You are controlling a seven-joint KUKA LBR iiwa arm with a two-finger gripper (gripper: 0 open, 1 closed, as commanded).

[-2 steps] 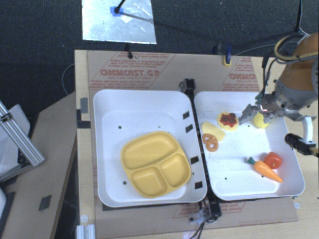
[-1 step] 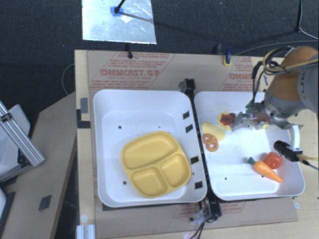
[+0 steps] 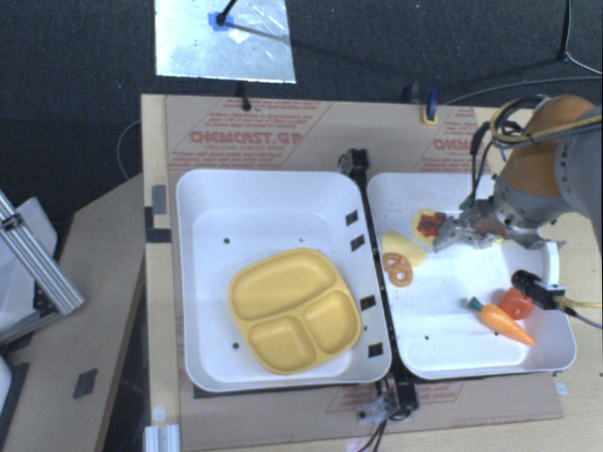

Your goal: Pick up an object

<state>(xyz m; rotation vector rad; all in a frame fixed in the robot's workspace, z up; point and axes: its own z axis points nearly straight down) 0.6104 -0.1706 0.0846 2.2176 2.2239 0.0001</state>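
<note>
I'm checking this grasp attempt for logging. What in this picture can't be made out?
- Pincer, camera view: too small and blurred to tell open from shut, or whether it touches the small red and yellow item beside it.
- That item's identity: blurred.
- Grey arm with orange band: cut off by the right edge.
- Red piece behind the orange toy carrot: partly hidden by a black part.

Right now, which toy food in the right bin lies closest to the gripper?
The red-and-yellow piece, just left of the gripper; the pretzel and carrot lie farther off.
</note>
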